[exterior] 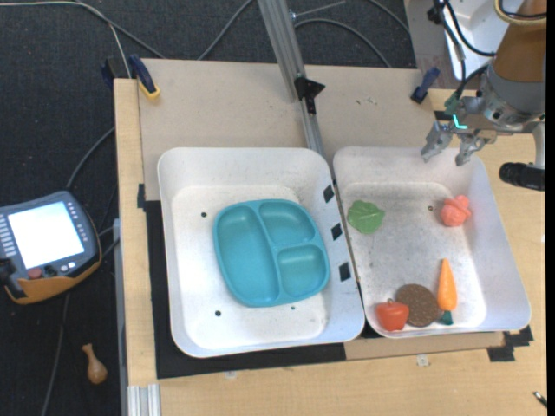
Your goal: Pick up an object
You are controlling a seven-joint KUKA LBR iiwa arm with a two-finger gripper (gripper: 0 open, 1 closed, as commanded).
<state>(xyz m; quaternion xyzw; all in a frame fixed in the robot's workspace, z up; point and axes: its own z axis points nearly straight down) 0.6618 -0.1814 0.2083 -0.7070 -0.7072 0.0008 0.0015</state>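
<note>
The two-finger gripper (453,146) hangs over the far edge of the right white bin (496,232), its jaws spread apart with nothing between them. The nearest object, a small pink rounded toy (454,211), lies just nearer than the jaws, by the right wall, with no clear long axis. The bin floor is flat. The orange carrot (446,285) and green leafy toy (366,217) lie apart, leaving room.
</note>
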